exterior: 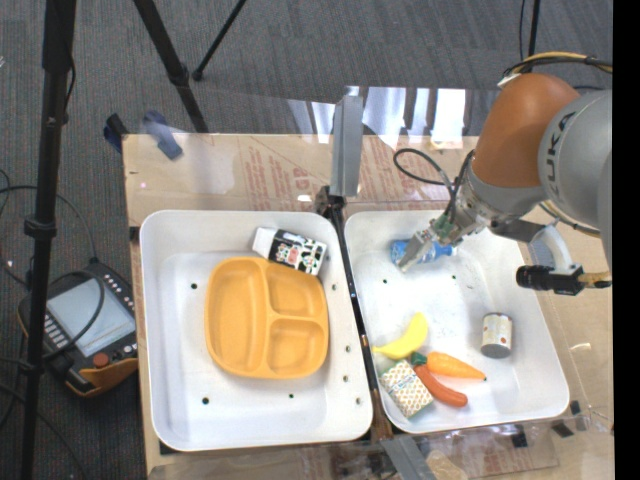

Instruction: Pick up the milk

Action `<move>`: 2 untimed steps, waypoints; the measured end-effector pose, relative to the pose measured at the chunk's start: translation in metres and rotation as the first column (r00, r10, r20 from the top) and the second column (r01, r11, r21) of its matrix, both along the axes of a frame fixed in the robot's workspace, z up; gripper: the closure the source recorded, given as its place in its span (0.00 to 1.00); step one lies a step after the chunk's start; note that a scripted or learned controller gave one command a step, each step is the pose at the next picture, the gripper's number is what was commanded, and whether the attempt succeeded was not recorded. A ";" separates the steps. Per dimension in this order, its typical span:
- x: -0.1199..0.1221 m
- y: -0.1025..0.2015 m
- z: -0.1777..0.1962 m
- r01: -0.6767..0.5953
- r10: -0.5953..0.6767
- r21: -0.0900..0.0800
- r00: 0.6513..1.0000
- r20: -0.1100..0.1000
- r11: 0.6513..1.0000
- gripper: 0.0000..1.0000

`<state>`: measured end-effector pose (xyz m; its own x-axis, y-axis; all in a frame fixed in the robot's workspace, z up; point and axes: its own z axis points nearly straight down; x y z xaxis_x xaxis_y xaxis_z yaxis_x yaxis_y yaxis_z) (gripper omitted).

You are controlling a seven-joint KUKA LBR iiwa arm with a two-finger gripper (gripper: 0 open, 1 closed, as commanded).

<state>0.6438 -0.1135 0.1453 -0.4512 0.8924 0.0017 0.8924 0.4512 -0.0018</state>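
The left bin (160, 318) holds an orange divided plate (267, 318) in its middle. The milk (289, 249), a small white carton with black patches, lies on its side at the bin's far edge, just beyond the plate and close to the wall between the bins.

The right bin (545, 368) holds a banana (404, 338), a carrot (455, 366), a red sausage (441, 387) and a small patterned box (406, 388), all bunched near the front left. A small can (496, 334) stands apart to their right.

The gripper (412, 254) hangs low over the far left part of the right bin, well apart from the milk. Something blue shows at its tip; whether the fingers are spread or closed on it cannot be told.
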 end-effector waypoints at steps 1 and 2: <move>-0.017 -0.100 -0.059 -0.174 0.174 0.001 0.985 0.002 0.985 0.00; -0.080 -0.098 -0.058 -0.320 0.320 0.002 0.947 0.002 0.947 0.00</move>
